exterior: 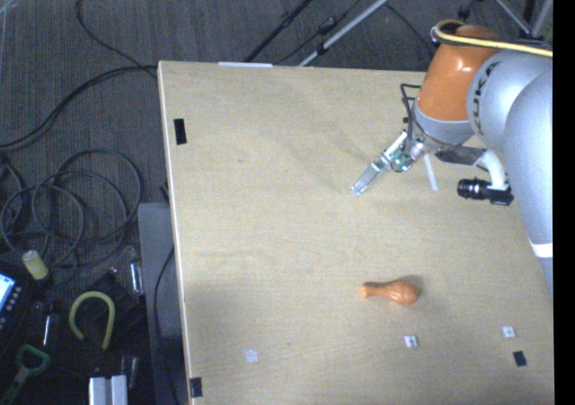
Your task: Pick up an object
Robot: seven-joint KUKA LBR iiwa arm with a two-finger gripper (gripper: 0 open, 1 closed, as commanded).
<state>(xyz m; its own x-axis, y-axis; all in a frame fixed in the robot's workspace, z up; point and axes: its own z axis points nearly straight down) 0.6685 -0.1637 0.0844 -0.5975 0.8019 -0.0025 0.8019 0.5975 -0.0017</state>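
Arm cut off at right edge; fingers (pixel 370 179) spread apart, holding nothing, above bare tabletop (pixel 269 242); orange pear-shaped object (pixel 392 291) well below them.

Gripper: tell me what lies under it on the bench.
Under the gripper shows only bare tan bench surface. The orange pear-shaped object lies well nearer the camera, apart from it. The arm covers the bench at the right, so what lies there is hidden.
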